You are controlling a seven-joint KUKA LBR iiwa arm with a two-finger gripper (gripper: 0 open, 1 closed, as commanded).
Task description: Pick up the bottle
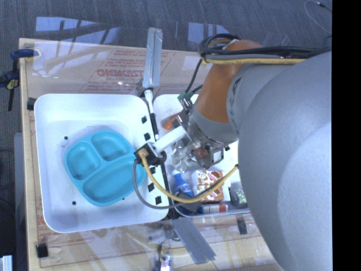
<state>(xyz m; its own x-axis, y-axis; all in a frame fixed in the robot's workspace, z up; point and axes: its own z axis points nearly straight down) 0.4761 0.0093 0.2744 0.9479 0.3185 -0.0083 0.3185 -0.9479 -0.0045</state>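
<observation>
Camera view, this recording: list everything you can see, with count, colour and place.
shallow white plastic bins: two, white, side by side on the bench.
blue divided plastic plate: one, blue, in the left bin.
small bottle with blue label: one, clear and blue, right bin, below the gripper.
red-and-white packet: one, right bin.
red marker-like stick: one, right bin's near edge.
yellow hose: one, looping over the bins' divide.
grey arm with orange band: one, from the right.
gripper: one, over the right bin.
</observation>
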